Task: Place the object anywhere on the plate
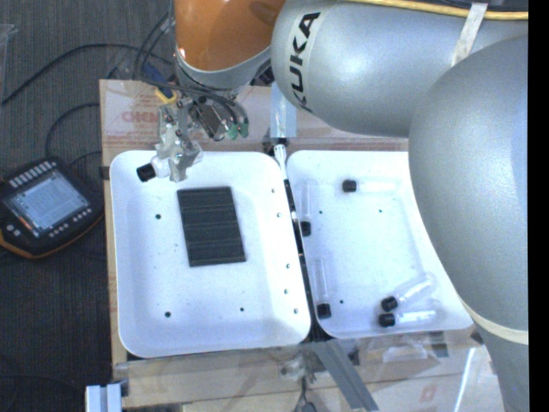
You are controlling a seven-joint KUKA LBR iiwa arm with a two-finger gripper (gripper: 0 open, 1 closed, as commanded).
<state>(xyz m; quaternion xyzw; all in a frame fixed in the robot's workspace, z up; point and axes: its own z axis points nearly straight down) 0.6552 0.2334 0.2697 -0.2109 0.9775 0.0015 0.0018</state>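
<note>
Gripper (177, 157) hangs over the far-left corner of the left bin (141, 316), just beyond the far edge of the dark ribbed plate (211, 225). A clear tube with a black cap (157, 166) sits between its fingers, the cap sticking out to the left, so the claw is clamped on that tube. The tube is above the bin floor, just off the plate's far-left corner and not over the plate itself.

The plate lies flat near the middle of the left bin, slightly tilted, with bare white floor on all sides. To the plate's right, past the divider, the right bin (360, 320) holds more clear tubes with black caps: one (360, 184) near its far wall, one (304, 209) and another (321, 290) along its left wall, and two (410, 305) close together in the near-right corner. Well left of the plate, off the bench, a teach pendant (45, 206) lies on the dark floor.
</note>
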